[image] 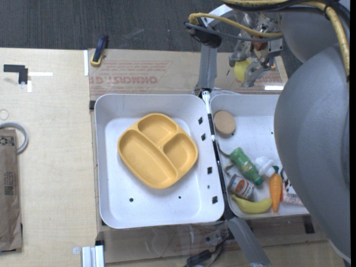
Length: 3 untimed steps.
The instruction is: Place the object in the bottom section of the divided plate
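Observation:
A yellow divided plate lies in the left white bin, with its large section toward the lower left and two smaller sections toward the upper right. My gripper hangs high above the far edge of the right bin. It is shut on a small round yellow object that shows between its fingers. The gripper is well to the right of the plate and beyond it.
The right bin holds a tan round disc, a green bottle, a small can, a banana and a carrot. A grey post rises between the bins at the back. My large grey arm covers the right side.

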Available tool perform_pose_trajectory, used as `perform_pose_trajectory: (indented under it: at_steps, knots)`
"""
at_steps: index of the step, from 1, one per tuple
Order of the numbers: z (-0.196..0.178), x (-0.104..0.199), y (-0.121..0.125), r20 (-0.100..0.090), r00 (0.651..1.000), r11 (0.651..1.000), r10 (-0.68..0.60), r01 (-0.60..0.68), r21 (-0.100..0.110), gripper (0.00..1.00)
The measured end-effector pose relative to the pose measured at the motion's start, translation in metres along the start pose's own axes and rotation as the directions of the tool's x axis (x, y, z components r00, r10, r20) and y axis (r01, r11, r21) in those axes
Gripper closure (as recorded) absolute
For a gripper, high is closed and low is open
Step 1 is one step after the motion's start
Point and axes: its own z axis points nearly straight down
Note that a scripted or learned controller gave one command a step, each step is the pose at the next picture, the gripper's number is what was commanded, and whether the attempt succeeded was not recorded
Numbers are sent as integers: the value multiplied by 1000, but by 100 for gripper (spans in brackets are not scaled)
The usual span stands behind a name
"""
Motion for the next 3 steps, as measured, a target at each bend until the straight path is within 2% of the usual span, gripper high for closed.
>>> perform_pose_trajectory:
  at_steps: [1,2,3]
  knots:
    - [26,-3,-7,3,961,961,-277,277,1,100]
    - [13,16,-25,0,989,989,-149,149,0,100]
    - [6,5,-6,0,1000,1000,-11,11,0,100]
